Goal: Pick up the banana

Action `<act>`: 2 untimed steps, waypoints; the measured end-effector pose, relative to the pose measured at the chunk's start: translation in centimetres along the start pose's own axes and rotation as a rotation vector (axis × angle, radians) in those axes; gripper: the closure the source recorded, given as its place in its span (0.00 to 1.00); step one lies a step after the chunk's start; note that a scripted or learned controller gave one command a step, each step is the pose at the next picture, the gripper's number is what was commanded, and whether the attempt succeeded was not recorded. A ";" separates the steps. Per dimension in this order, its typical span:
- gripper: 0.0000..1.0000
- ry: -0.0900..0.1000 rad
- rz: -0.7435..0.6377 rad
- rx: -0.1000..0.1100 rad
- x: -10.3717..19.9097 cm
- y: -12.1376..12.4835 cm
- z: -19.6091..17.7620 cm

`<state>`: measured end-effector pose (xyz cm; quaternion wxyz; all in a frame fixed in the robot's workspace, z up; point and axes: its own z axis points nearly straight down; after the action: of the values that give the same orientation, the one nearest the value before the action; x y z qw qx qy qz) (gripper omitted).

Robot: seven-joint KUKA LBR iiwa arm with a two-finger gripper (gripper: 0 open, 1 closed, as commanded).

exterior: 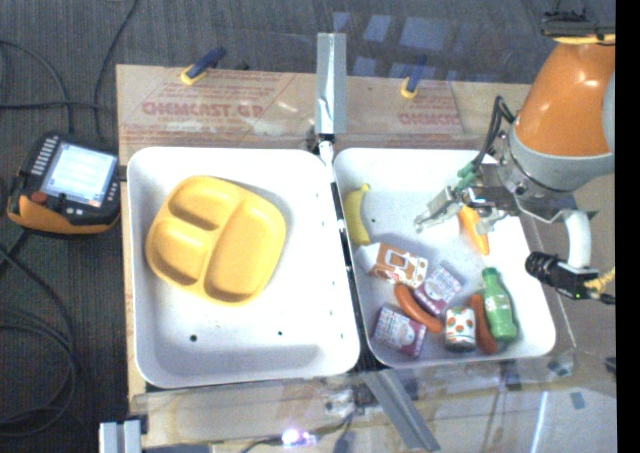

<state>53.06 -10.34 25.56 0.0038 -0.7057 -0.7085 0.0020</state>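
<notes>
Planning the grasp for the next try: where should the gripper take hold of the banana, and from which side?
Probably its middle, from above. The banana lies flat and lengthwise against the right bin's left wall, so fingers should close across its narrow width, one slipping in beside that wall.

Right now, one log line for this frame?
task: pick banana | banana: right bin, left wall, untouched | end effector: over bin, right of banana | carrot beside it

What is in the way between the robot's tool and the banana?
Nothing visible. The banana lies against the left wall of the right bin, and the tool hangs to its right over bare white floor. The carrot and the packets sit off to the side, not between them.
</notes>
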 end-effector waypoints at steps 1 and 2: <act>0.00 -0.001 0.016 0.000 2.4 -4.6 -3.4; 0.00 -0.001 -0.166 0.001 10.3 2.7 7.7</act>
<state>55.67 0.02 17.89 0.0036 -0.6446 -0.7645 0.0024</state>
